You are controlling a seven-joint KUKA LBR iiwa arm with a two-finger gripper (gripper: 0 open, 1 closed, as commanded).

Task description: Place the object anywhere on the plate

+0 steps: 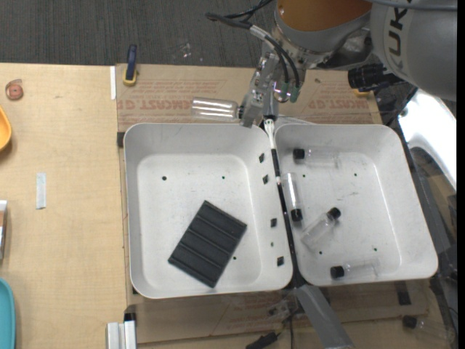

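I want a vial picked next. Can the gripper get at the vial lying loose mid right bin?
Probably yes: the vial lies apart from the other vials, nothing over it, and the gripper hangs above the bins' back rim.

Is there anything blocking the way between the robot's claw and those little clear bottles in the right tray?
Nothing visible blocks it. The gripper hangs over the far rim where the two bins meet, and the clear vials lie uncovered on the right bin's floor, open from above.

A robotics lab: a cardboard-covered bench (327, 97) bears two white bins (142, 195), with loose cables (240, 17) behind its far edge.
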